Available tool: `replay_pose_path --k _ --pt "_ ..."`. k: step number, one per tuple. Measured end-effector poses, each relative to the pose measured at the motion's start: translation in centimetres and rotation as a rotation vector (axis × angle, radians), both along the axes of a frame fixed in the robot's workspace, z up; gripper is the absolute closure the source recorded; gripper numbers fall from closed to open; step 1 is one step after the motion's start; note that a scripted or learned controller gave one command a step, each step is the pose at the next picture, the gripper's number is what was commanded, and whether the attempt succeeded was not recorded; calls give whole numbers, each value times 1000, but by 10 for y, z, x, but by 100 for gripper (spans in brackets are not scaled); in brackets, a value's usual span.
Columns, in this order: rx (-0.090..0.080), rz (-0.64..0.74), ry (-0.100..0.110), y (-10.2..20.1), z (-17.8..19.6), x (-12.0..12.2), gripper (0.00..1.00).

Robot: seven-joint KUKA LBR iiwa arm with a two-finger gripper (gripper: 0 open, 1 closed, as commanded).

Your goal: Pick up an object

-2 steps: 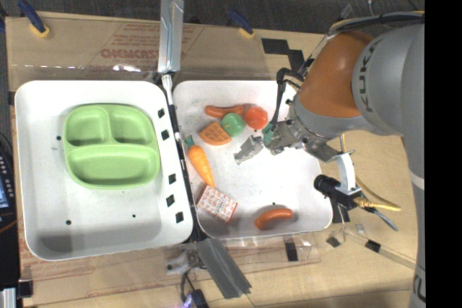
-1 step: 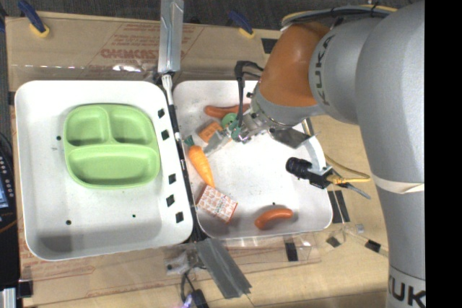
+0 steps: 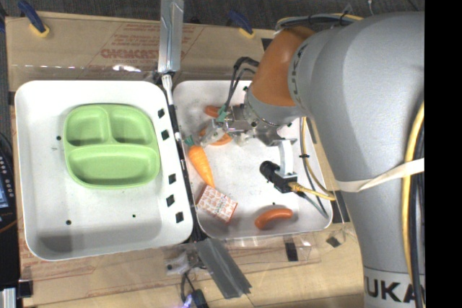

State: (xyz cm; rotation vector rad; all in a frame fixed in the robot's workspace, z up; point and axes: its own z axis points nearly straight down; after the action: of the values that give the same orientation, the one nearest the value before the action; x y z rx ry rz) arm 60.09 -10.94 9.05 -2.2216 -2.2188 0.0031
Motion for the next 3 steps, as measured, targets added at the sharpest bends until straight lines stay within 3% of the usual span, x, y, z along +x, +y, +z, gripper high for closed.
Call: replay_pose_path --k 1,2,3 --pt "4 69 41 -9 -4 46 0" --pt "2 77 43 -8 4 46 100" --pt "1 85 -4 46 103 57 100"
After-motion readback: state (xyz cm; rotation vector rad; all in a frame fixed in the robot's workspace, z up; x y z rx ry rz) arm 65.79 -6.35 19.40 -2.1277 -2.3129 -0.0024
